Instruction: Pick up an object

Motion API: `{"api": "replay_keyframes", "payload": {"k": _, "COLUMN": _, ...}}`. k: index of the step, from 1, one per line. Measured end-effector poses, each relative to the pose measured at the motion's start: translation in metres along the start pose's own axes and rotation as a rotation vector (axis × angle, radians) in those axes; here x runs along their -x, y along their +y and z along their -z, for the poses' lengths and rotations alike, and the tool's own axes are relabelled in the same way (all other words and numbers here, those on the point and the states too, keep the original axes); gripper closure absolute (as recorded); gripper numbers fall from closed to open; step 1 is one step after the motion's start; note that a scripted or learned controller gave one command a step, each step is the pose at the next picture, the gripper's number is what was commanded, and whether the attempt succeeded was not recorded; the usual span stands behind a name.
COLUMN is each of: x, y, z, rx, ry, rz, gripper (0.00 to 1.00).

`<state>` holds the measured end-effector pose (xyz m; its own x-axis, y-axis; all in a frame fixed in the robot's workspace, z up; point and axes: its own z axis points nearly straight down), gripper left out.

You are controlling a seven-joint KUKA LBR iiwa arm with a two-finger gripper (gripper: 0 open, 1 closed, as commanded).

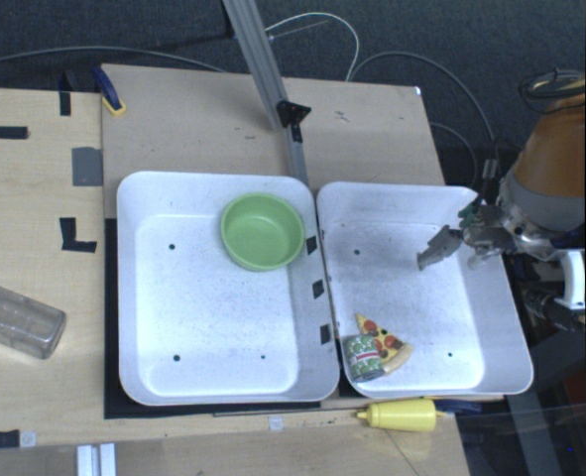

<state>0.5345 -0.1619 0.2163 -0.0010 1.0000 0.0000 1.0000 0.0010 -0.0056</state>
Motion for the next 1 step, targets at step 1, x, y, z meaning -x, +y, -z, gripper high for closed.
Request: {"api": "replay_keyframes", "payload": {"k": 1, "x": -0.0030, "y": 0.0002, "z": -0.0646, "rx": -0.003, "ry": 0.001, "rz": 0.000, "gripper": 0.00}}
